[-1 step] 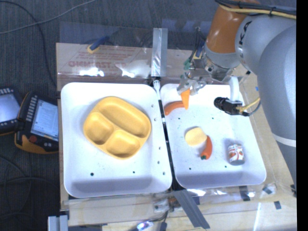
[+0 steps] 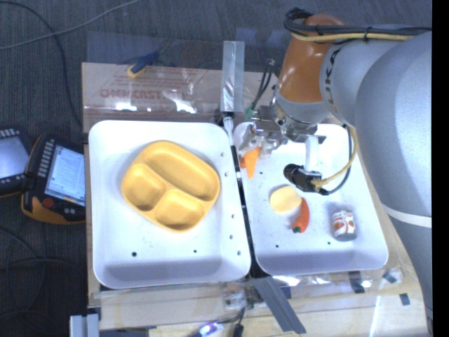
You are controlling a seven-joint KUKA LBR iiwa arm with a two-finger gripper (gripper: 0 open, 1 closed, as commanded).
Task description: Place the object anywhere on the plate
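A yellow plate (image 2: 170,184) with three compartments lies in the left bin (image 2: 119,258). My gripper (image 2: 254,146) hangs over the left edge of the right bin (image 2: 365,255), close to the divider between the bins. It is shut on a small orange carrot (image 2: 249,164), which points down from between the fingers. The carrot is to the right of the plate, apart from it.
In the right bin lie a pale yellow round piece (image 2: 285,199), an orange-red pepper (image 2: 301,217) and a small red-and-white can (image 2: 343,224). A black cable loop (image 2: 305,177) hangs from the wrist above them. A pendant (image 2: 56,181) sits left of the bench.
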